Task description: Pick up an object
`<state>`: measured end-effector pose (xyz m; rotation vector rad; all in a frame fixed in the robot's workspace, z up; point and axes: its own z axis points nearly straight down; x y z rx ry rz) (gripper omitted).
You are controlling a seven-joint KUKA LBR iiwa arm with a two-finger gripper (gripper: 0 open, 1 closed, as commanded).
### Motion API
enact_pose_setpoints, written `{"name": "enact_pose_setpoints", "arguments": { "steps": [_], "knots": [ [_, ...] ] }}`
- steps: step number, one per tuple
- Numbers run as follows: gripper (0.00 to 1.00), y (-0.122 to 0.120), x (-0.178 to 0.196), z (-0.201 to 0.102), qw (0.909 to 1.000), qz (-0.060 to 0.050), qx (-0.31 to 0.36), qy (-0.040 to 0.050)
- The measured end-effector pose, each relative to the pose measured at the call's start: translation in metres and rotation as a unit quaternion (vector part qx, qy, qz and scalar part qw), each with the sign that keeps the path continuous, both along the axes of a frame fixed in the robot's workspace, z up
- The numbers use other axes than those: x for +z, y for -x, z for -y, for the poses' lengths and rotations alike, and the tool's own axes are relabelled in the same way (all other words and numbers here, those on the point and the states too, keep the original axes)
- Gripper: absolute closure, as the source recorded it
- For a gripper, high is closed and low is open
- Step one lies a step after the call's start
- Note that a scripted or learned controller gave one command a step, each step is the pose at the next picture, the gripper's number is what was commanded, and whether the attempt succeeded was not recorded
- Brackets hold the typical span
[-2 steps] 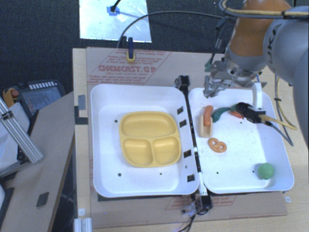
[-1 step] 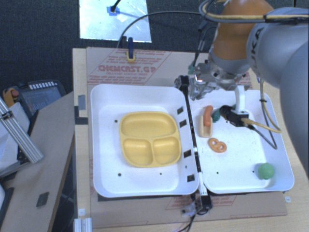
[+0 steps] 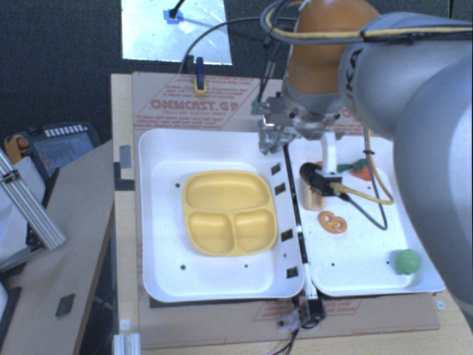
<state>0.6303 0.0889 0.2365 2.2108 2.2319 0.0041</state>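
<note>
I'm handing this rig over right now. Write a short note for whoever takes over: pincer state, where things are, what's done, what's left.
Pincer: at the far end of the divider between the two bins. I cannot tell if it is open or shut, and nothing shows in its grasp.
Left bin: yellow divided plate, lying flat.
Right bin: pretzel near the middle, green ball at the near right, and a small orange-and-green item at the far side, partly hidden.
Done: no pick visible.
Left: grasp one object and lift it.
</note>
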Motion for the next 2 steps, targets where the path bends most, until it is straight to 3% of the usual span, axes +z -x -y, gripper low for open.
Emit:
{"name": "enact_pose_setpoints", "arguments": {
  "steps": [1,2],
  "knots": [
    [1.00,0.0018,-0.0219,-0.0198,1.0000,-0.002,-0.001,0.0006],
    [0.00,0.0015,-0.0208,-0.0188,1.0000,-0.001,-0.002,0.0009]
  ]
}}
